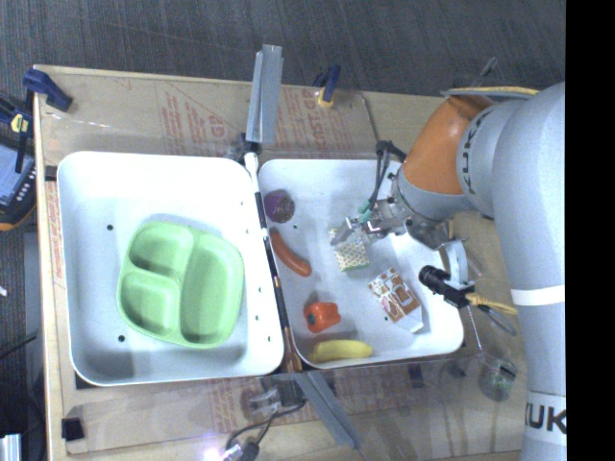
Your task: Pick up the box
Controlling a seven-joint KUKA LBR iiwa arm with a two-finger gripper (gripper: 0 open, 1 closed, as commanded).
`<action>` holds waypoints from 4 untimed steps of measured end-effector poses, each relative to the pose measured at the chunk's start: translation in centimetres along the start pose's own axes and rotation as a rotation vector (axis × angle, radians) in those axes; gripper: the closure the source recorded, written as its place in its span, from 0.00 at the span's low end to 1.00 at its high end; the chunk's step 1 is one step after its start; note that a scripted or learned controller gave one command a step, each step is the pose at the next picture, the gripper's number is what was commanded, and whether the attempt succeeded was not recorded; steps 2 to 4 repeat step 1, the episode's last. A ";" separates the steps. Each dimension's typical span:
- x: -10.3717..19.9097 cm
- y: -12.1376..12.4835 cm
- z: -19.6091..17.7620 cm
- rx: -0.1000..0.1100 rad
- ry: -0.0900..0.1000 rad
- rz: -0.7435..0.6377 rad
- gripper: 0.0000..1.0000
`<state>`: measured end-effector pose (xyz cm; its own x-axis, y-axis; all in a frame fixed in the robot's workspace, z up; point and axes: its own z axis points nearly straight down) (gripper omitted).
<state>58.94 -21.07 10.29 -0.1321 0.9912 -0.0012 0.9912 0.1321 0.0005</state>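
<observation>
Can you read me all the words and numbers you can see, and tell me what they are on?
"KU": big white letters on the grey robot arm, cut off at the picture's edge.
The box has a brown and white print, too small to read.
The patterned packet by the gripper has markings too blurred to read.
Faint red print along the bench edge is too faint to read.

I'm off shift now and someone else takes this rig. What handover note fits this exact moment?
End effector: low in the right bin, at the upper edge of a small patterned packet; grip state can't be judged.
Box: lies flat in the right bin, below and right of the end effector, apart from it.
Done: nothing lifted.
Left: reach the box, grasp it, raise it.
</observation>
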 end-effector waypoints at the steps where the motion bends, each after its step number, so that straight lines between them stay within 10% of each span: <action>1: 1.0 -7.0 -10.9 0.002 0.002 -0.030 1.00; 4: 1.0 -7.0 -10.9 0.002 0.002 -0.030 1.00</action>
